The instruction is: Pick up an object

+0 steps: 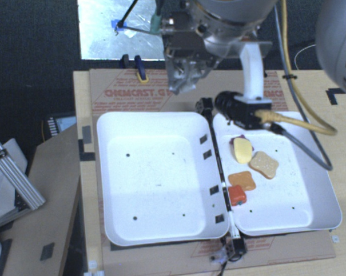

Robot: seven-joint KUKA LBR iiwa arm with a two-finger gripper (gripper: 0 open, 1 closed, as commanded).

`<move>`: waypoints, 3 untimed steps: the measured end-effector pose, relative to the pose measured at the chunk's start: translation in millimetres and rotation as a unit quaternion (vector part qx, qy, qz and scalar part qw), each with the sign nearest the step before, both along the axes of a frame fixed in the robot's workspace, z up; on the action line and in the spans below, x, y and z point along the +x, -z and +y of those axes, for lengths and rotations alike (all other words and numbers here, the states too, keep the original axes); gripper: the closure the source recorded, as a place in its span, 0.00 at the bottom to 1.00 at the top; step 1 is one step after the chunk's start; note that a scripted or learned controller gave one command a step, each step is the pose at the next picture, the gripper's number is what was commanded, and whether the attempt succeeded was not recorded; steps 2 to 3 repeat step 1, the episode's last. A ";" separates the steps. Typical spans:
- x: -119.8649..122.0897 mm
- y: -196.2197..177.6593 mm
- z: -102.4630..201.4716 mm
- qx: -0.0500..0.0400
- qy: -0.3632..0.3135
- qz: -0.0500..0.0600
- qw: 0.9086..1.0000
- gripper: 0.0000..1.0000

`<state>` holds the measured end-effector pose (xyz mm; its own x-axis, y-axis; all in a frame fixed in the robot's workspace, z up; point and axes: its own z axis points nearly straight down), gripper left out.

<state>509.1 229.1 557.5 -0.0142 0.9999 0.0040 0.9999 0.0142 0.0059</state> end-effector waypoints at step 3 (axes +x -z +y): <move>0.0 0.6 0.0 0.000 0.000 0.000 1.000 0.00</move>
